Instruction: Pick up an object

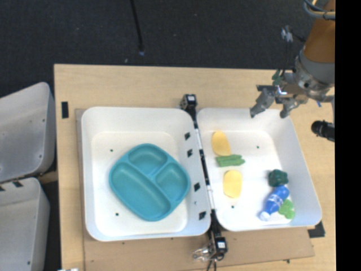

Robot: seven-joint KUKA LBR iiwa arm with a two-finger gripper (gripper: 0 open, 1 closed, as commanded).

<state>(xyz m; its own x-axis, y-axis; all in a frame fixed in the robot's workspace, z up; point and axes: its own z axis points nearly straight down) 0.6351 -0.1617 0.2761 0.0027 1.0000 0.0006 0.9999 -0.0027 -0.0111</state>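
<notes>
While your gripper point(273, 108) hangs with fingers apart over the right bin's point(299, 151) far rim, the yellow pieces point(221, 143) lie well apart from it, so descending risks striking plastic.

Light wood tabletop point(141, 86) with two shallow white bins sitting on it, left bin point(93, 168) touching right bin point(299, 157).

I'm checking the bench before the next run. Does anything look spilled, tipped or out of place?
Nothing stands out. The blue plate lies flat in the left bin. The right bin holds two yellow pieces, a green piece, a dark green item and a blue bottle lying down. The gripper is open at that bin's far edge.
</notes>
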